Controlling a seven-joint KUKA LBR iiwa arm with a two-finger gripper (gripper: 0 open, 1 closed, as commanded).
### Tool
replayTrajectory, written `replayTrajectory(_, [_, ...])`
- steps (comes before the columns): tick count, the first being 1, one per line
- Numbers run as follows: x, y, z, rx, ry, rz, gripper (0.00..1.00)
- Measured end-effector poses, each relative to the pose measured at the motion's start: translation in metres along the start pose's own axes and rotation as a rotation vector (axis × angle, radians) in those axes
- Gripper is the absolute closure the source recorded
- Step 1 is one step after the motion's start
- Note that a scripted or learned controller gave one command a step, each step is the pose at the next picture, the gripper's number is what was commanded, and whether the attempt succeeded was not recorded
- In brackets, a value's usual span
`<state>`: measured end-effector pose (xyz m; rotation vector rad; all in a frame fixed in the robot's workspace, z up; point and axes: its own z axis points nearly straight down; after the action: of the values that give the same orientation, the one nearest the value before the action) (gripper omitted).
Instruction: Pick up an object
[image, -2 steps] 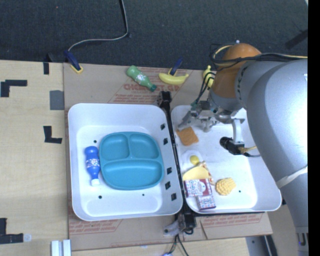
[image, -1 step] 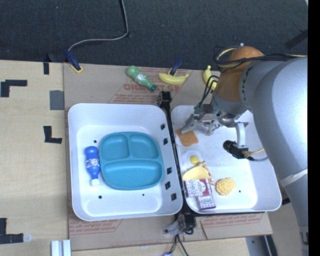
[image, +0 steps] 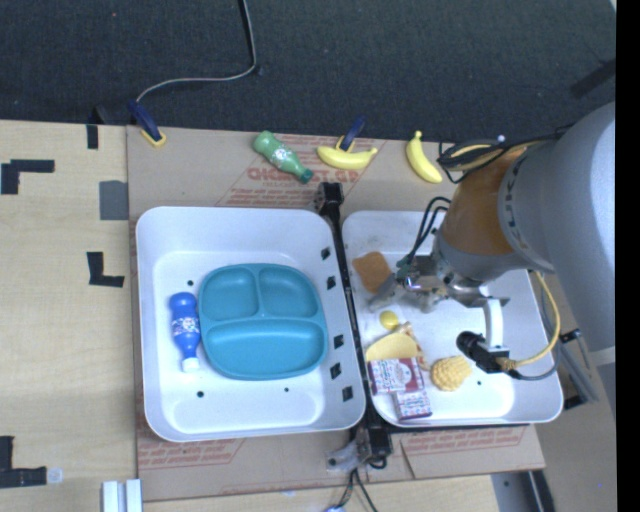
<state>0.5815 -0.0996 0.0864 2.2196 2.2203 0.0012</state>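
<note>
The right bin (image: 520, 400) holds a brown toast-like piece (image: 371, 267) at its upper left. Below that lie a small yellow lump (image: 389, 320), a yellow wedge (image: 393, 347), a red and white packet (image: 399, 386) and a yellow corn-like piece (image: 451, 373). My gripper (image: 402, 285) hangs low in this bin, just right of and below the brown piece and above the small yellow lump. Nothing shows in its grasp. The grey arm covers the bin's upper right part.
The left bin (image: 160, 240) carries a blue divided plate (image: 264, 320) and a blue bottle (image: 184, 328) beside it. Behind the bins, on cardboard, lie a green bottle (image: 283, 156) and two bananas (image: 346, 156) (image: 423, 160). A black divider (image: 345, 290) separates the bins.
</note>
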Motion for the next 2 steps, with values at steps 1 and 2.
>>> replayTrajectory(1, [0.004, -0.038, -0.001, -0.005, -0.001, 0.0, 0.0])
replayTrajectory(2, [0.004, 0.063, 0.001, -0.003, 0.0, -0.001, 0.0])
